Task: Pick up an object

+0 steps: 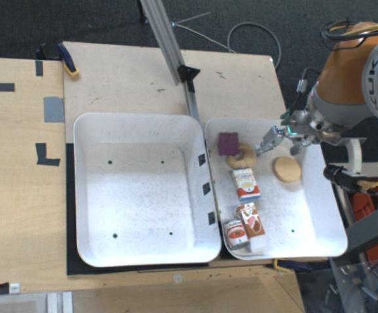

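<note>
Several small items lie in the right bin (319, 230): a purple block (228, 143) at its 11 o'clock, a tan pastry (243, 157) beside it, a round bun (287, 169) at 2 o'clock, and cartons (247, 204) in a column toward 7 o'clock. The gripper (275, 139) hangs between pastry and bun, fingers apart, nothing between them. By my reading this is the approach; next it must settle over one item, descend and close. The left bin (85, 175) lies at 9 o'clock.

Right bin (319, 220) holds: purple block (228, 143), tan pastry (242, 157), round bun (287, 169), two cartons, small can (235, 233).
</note>
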You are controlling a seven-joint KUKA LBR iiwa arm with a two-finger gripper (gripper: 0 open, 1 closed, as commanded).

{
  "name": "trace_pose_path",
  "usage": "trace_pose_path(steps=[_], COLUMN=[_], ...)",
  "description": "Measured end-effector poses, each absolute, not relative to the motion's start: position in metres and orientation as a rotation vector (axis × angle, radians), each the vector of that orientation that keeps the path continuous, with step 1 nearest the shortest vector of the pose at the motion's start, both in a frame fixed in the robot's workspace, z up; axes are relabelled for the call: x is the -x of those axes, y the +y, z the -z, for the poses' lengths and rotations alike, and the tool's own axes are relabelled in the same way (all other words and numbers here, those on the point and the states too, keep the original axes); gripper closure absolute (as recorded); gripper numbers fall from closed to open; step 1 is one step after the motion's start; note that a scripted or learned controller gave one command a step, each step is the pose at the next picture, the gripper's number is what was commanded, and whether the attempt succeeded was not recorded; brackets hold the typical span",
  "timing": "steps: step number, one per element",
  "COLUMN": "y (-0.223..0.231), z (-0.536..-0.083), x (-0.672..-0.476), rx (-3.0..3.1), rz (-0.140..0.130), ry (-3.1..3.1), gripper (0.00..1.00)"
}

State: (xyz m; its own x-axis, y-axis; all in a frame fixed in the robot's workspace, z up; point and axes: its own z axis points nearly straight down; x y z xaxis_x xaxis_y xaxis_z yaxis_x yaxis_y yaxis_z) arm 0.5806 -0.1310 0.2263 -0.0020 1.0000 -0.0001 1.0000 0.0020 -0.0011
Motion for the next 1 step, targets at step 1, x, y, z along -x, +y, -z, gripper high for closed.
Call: trace_pose_path(steps=[1], y=[-0.1318], z=[-0.1827], x=[-0.5811], rx=[2.218], rz=[-0.007], ry=[-2.220], gripper=[0.00])
